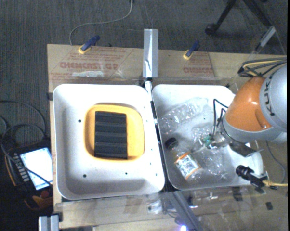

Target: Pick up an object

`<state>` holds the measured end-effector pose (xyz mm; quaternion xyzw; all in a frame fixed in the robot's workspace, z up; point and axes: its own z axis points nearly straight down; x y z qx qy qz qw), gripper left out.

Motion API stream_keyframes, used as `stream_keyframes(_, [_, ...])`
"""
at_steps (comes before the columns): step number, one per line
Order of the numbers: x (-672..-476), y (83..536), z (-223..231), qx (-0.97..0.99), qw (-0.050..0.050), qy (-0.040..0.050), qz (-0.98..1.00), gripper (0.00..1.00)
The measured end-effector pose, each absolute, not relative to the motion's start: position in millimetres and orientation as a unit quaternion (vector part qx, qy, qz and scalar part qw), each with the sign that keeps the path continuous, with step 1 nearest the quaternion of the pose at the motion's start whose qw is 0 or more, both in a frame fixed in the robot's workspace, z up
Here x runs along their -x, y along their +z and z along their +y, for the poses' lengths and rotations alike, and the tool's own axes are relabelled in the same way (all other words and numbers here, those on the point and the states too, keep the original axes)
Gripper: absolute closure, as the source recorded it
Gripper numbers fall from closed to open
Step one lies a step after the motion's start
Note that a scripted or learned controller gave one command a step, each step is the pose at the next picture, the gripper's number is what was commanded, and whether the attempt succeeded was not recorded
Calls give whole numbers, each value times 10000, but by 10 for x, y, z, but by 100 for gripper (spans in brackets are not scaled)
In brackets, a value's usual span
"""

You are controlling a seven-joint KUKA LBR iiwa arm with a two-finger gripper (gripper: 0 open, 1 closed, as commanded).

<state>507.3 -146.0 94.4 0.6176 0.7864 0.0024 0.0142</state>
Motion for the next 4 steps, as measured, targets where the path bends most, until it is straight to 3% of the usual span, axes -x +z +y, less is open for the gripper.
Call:
stream_keyframes(1, [-6427, 2182, -1542, -6243, 16, -18, 7812, 100])
stream_keyframes(2, [-6427, 2181, -1538, -6242, 14, -17, 7812, 0])
stream_keyframes(3, [-6707, 1494, -1411, -4971, 48, -2, 8677, 0])
stream_keyframes(4, [-6202, 1193, -1705, -4993, 13, -2, 8665, 0])
